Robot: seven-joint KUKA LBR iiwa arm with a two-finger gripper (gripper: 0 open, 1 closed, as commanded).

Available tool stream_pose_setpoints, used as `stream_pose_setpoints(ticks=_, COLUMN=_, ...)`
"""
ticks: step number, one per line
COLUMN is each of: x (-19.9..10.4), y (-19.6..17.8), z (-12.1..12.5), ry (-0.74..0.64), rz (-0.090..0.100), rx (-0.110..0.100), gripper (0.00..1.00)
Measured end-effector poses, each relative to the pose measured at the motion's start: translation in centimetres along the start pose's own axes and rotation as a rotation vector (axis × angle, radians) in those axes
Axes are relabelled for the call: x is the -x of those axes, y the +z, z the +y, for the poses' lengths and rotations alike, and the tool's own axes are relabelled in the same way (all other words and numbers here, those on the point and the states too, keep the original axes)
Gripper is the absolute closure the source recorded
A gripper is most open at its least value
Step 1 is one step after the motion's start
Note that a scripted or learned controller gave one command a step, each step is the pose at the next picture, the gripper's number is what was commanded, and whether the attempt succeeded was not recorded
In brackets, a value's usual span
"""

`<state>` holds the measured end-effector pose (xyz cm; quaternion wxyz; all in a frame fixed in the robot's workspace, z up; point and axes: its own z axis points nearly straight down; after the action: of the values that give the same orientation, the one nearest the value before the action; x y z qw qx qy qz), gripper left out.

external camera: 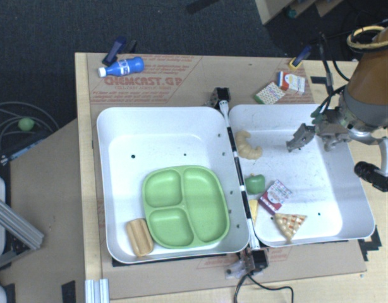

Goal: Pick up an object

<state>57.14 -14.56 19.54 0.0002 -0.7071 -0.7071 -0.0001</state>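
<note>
In the right bin (345, 194) lie a pale croissant-shaped toy (248, 145) near the far left corner, a green toy fruit (254, 183), a red and white packet (274, 195), a thin yellow piece (253, 208) and a pizza slice (289, 223) along the left and near side. My gripper (315, 140) hovers over the far middle of this bin, to the right of the croissant. Its two grey fingers (299, 137) are spread apart and open, with nothing between them.
The left bin (118, 144) holds a green divided plate (184, 206) and a tan bread-like block (139, 237) at its near left corner. Beyond the bins, a blue bottle (121, 67) and small printed boxes (280, 88) rest on the cardboard.
</note>
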Motion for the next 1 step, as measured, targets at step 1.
stream_pose_setpoints(ticks=1, x=-4.46, y=4.74, z=-1.78, ry=-0.001, rz=0.001, rx=-0.003, gripper=0.0)
